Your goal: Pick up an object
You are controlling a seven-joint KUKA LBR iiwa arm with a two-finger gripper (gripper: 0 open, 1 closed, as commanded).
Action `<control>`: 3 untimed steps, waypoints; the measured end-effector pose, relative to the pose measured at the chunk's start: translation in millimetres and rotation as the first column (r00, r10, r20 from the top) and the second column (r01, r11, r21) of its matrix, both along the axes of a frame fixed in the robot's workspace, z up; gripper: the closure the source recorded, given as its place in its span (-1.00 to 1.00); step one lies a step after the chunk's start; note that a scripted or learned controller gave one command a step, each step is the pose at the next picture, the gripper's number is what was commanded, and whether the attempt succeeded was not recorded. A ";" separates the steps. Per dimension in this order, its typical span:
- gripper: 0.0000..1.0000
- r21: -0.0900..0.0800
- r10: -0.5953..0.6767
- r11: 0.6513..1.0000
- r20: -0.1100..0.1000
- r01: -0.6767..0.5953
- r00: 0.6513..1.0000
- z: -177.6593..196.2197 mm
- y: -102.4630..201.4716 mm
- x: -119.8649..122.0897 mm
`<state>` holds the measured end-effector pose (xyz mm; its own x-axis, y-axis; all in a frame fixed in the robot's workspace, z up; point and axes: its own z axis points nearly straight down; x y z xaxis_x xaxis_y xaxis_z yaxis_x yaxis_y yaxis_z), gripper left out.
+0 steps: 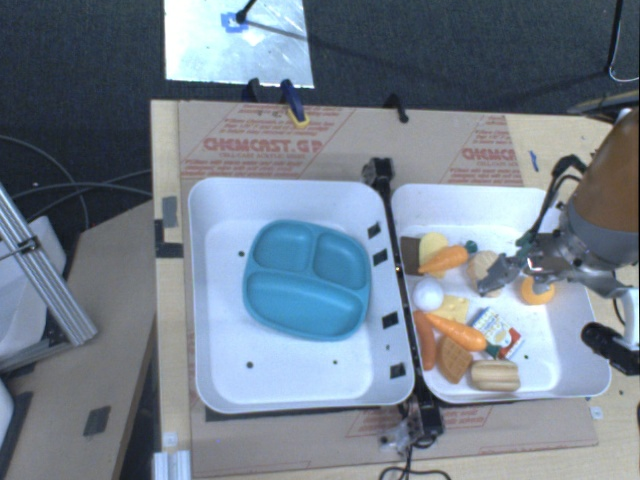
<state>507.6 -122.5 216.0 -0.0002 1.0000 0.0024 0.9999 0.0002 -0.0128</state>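
Bread roll (495, 375) at right bin's (575, 363) front edge, toy food piled behind it.
End effector (503, 273) over the pile mid-bin, fingers spread, nothing gripped; blue tray (308, 278) centred in left bin (215, 268).

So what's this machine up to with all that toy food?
A grey robot arm with an orange band reaches in from the right, its gripper low over the right-hand bin. That bin holds a jumble of toy food: an orange carrot, a white ball, a bread roll and more. It means to pick one up, but nothing is visibly between its fingers. The left-hand bin holds a blue divided plate.
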 end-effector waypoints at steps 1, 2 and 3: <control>-1.00 -0.002 0.003 1.000 0.013 -0.003 1.000 6.7 0.4 2.8; -1.00 -0.001 0.001 1.000 0.010 -0.001 1.000 -42.4 2.5 12.6; -1.00 -0.001 0.000 1.000 0.010 0.000 1.000 -86.7 -2.6 16.1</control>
<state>523.7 -125.1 129.3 -0.0006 1.0000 0.0012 1.0000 0.0006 -0.0031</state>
